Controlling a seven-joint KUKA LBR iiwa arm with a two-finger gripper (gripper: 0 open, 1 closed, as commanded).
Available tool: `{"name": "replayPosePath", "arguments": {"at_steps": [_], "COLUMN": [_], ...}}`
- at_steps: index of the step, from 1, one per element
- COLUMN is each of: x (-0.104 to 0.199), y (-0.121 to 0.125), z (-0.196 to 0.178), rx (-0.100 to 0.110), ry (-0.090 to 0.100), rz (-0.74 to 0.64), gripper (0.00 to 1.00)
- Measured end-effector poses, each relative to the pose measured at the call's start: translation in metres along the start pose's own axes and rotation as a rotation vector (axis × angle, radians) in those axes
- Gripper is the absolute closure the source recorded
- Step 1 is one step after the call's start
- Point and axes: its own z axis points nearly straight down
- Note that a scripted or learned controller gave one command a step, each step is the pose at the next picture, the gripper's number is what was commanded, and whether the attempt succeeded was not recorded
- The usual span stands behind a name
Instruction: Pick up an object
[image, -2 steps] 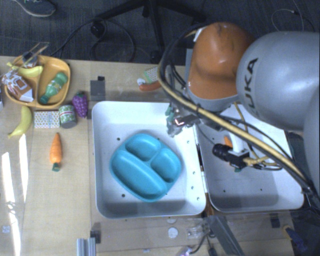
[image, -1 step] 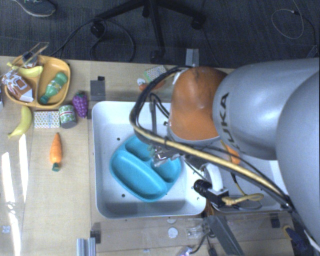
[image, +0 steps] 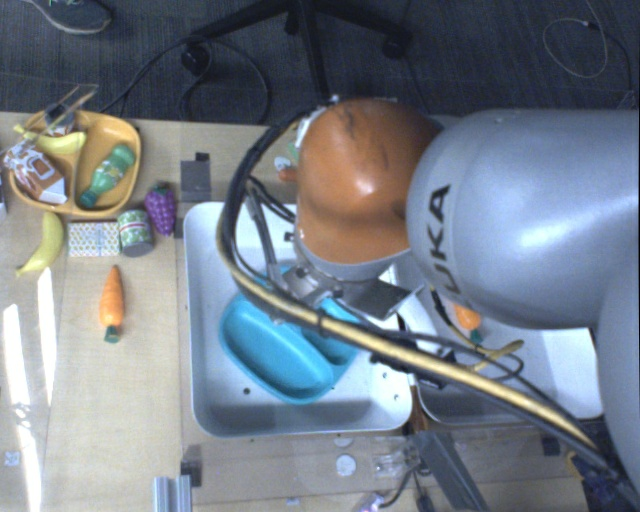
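Observation:
A blue bowl-shaped object (image: 275, 350) lies in the left white bin (image: 205, 330), towards its near side. The arm's orange band (image: 350, 170) and grey body (image: 520, 210) hang over the bins and cover most of them. The wrist reaches down just right of the blue object, where its lower end is hidden by cables and the wrist housing. A small orange piece (image: 465, 318) peeks out by the arm over the right bin (image: 440, 405).
Left of the bins on the bench lie a carrot (image: 112, 300), a banana (image: 45, 245), purple grapes (image: 160, 208), a small can (image: 133, 232) and a yellow bowl (image: 85, 160) holding a green bottle. Black and yellow cables (image: 400, 355) cross the left bin.

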Motion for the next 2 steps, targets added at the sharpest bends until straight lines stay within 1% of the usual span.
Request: {"name": "replayPosePath", "arguments": {"at_steps": [1,2], "x": [-0.046,0.015], "y": [-0.031,0.010], "z": [-0.030,0.011], "rx": [-0.003,0.000], "ry": [-0.002,0.000], "rz": [-0.467,-0.614], "gripper": [1.00,1.00]}}
